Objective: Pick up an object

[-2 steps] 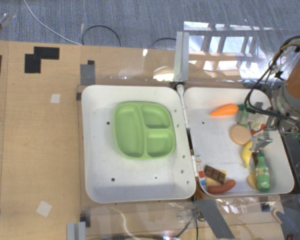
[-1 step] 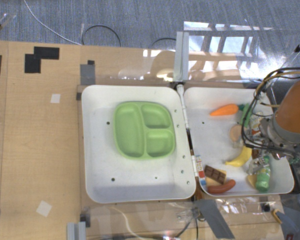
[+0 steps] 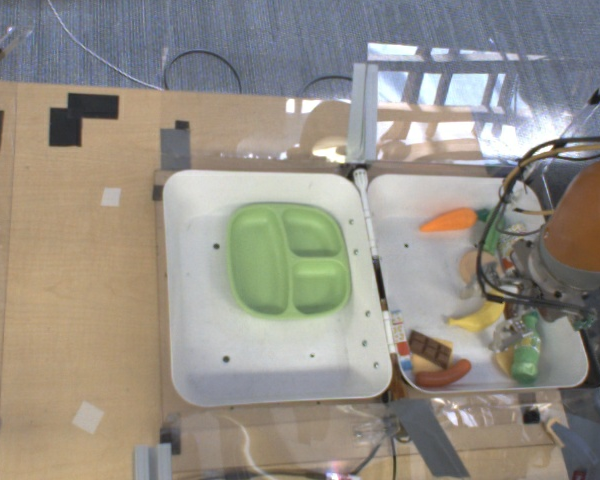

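Wooden worktop [image 3: 70, 298] carries two white bins side by side, with blue-grey carpet behind it; near to us in the right bin [image 3: 410, 193] lie a red sausage [image 3: 444, 373] and a brown chocolate bar [image 3: 429, 348]; just beside them, under the arm, sit a green bottle [image 3: 526, 358] and a yellow banana [image 3: 478, 317]; further back lies an orange carrot [image 3: 449, 221], well apart from the rest. The tool [image 3: 515, 323] hangs low over the banana and bottle, and I cannot tell how it is set. The left bin [image 3: 185, 368] holds a green tray [image 3: 286, 260]. I think these are toy foods, light, hard and a bit slippery; the banana looks easiest; pinch it across its middle, where it is narrow.
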Tool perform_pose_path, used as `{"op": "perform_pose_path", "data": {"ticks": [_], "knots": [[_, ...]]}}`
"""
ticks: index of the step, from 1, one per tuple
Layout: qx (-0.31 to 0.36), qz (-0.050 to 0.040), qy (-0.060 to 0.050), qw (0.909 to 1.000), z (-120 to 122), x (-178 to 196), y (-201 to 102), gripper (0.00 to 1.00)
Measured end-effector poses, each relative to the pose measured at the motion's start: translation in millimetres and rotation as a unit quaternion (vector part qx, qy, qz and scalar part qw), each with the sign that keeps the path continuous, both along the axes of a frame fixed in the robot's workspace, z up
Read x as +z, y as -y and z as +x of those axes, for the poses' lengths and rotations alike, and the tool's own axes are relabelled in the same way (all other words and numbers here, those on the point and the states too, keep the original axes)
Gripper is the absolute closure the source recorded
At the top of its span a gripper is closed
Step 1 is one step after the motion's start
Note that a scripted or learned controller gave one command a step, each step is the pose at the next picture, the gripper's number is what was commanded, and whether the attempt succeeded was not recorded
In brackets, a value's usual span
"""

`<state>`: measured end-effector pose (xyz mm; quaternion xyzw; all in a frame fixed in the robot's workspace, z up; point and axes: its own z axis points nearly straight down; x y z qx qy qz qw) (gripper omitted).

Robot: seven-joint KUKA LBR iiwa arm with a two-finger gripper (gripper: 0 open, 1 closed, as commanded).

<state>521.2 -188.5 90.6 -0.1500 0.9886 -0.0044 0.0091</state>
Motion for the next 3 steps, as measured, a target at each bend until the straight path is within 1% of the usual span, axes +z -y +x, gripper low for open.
{"op": "perform_pose_path", "data": {"ticks": [1, 2, 3], "knots": [[-0.062, 0.0039, -0.013, 0.9980, 126.0, -2.7, 17.5, 0.00], [-0.023, 0.0037, -0.006, 0.9997, 150.1, -1.4, -109.6, 0.00], [-0.023, 0.0040, 0.004, 0.9997, 154.5, 13.5, -109.5, 1.00]]}}
